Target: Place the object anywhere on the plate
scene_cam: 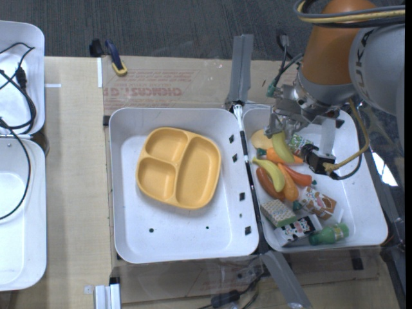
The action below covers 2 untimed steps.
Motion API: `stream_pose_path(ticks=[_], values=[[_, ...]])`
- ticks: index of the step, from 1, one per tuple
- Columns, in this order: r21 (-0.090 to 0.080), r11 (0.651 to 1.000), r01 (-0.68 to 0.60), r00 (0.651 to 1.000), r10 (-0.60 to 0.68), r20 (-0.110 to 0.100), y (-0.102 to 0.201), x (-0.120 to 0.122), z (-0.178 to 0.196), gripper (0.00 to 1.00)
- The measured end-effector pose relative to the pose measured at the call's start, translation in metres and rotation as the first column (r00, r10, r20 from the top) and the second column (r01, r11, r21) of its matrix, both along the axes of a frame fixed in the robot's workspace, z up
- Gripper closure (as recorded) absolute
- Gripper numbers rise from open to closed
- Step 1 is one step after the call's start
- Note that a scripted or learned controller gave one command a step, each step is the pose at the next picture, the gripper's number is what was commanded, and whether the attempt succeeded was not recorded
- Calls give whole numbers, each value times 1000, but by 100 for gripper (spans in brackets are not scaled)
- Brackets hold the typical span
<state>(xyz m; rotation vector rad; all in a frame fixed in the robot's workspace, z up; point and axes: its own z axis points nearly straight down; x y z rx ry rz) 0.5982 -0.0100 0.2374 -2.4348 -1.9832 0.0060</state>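
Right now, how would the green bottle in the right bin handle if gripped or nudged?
The green bottle lies on its side, so a nudge would likely roll it. It looks smooth and rounded, so fingers may slip. Probably light for its size.

Two bins sit side by side on the desk [71, 172]. The left bin [129, 224] holds a plate [179, 167] with three compartments, lying toward the bin's middle and back. The right bin [367, 217] holds a crowd of things: a banana [271, 174] on its left side, another banana [282, 149] just behind it under the gripper [283, 131], a small box [277, 212] in front of them, a carton [318, 205] to the right of that, and a bottle [328, 234] lying at the front.
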Motion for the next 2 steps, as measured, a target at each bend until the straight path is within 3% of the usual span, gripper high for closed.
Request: stream_pose_path(ticks=[1, 2], values=[[0, 995, -98, 995, 98, 0, 63, 9, -10, 100], [0, 988, -152, 988, 152, 0, 125, 3, -15, 100]])
